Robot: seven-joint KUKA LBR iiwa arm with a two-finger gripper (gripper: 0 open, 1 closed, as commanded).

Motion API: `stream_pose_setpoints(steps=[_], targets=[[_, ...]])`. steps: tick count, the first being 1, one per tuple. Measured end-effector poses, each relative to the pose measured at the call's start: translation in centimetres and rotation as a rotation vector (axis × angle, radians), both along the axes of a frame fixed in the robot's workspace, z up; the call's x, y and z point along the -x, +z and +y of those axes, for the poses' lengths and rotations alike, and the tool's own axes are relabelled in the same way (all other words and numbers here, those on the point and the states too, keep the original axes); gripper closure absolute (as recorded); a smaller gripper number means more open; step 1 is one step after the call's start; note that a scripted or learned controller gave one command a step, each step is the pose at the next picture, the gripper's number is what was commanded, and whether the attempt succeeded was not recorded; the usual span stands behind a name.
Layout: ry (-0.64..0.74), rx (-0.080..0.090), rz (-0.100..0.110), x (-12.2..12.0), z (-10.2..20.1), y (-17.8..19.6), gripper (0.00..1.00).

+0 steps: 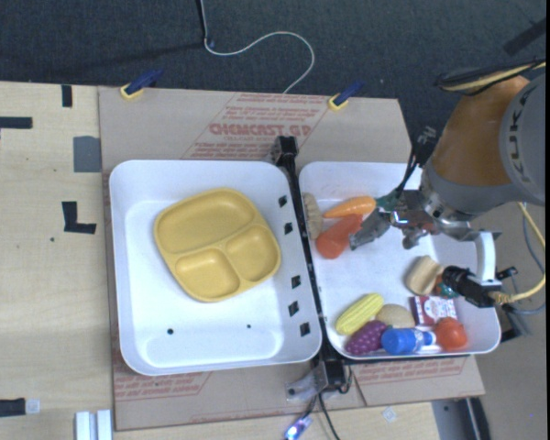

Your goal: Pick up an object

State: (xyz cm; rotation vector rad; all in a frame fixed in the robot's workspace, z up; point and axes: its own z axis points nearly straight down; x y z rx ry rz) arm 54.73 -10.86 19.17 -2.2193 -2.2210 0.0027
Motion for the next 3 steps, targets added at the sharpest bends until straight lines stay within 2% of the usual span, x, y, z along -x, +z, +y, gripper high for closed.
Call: stream_pose_setpoints(steps=[1, 2, 3], targets=[[0.001, -0.001, 0.001, 0.0, 0.1, 1.0, 1.00], [0.004, -0.001, -0.011, 6.0, 3.8, 13.0, 1.00], [0.008, -0.001, -0.005, 6.1, 10.7, 17.4, 1.00]])
